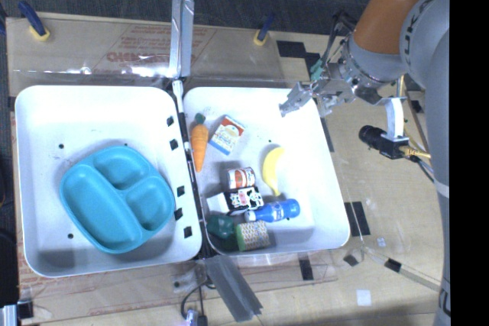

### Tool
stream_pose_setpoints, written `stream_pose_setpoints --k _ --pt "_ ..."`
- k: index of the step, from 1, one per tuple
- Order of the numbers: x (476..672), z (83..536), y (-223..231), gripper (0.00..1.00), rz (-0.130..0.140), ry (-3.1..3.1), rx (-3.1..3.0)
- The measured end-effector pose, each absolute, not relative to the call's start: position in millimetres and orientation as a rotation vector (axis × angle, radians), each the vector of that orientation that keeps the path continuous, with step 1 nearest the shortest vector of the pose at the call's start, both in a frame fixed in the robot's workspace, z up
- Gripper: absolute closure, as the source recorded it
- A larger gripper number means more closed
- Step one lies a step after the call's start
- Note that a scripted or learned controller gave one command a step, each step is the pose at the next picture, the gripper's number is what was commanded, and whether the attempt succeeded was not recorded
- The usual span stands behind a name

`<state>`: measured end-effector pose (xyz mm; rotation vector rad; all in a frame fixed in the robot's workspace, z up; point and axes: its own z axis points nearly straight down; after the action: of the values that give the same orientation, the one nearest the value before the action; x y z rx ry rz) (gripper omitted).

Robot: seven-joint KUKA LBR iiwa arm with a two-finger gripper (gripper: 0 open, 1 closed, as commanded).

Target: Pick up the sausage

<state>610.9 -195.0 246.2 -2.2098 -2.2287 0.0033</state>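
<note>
Several items crowd the right bin (309, 156). The sausage is, I judge, the small reddish tin (241, 178) just toward 6 o'clock from the bin's middle. It is probably light, stiff and smooth, so grasp across its round sides. The gripper (294, 101) hovers at the bin's 1 o'clock; whether it is spread or closed I cannot tell.

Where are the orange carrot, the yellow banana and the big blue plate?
Orange carrot (199, 146), camera view, middle of its body.
Yellow banana (271, 168), camera view, middle of its curve.
Blue divided plate (76, 198), camera view, its left rim.

A blue tray (114, 198) is seen in a white bin (34, 164); an orange carrot (199, 145), yellow banana (271, 166) and blue bottle (275, 211) are seen too
</note>
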Motion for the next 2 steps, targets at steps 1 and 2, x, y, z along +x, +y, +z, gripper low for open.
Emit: stream_pose_setpoints --k 1,2 --pt "643.0 143 -176 0.0 0.002 -2.483 -1.919" --pt "659.7 98 -155 0.0 -0.003 -2.727 -1.571"
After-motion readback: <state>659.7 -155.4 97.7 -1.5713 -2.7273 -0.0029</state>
